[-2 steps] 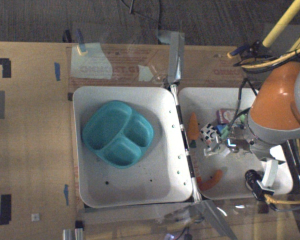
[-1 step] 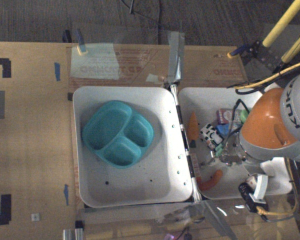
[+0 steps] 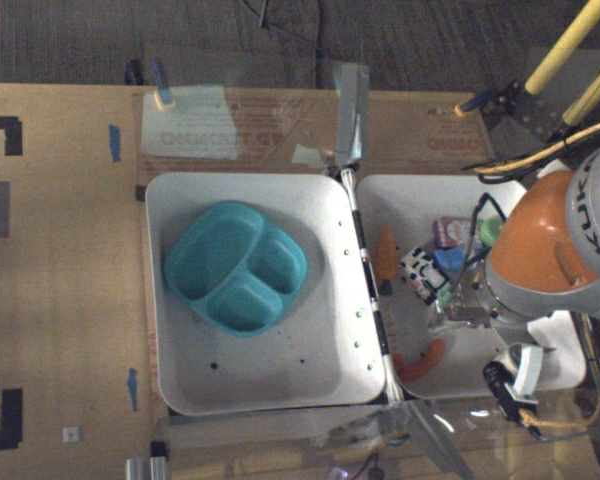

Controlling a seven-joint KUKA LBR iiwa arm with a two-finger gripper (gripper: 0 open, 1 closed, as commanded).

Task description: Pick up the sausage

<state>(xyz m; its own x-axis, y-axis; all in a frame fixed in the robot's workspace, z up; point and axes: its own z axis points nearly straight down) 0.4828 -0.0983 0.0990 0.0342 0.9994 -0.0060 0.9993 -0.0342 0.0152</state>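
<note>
The sausage [image 3: 420, 360] is a reddish-orange curved piece lying in the front left corner of the right bin [image 3: 400, 203], close to the bin's front wall. My gripper [image 3: 458, 315] hangs just above and to the right of it, under the arm's orange band [image 3: 540, 248]. The gripper's metal tip is a short way from the sausage's right end, and nothing shows that it holds anything.
The right bin also holds an orange carrot [image 3: 385, 253] by its left wall, a black-and-white toy [image 3: 418, 268], a blue item [image 3: 448, 262], a purple box [image 3: 448, 232] and a green piece [image 3: 492, 230]. A teal divided plate [image 3: 235, 266] lies in the left bin [image 3: 280, 368].
</note>
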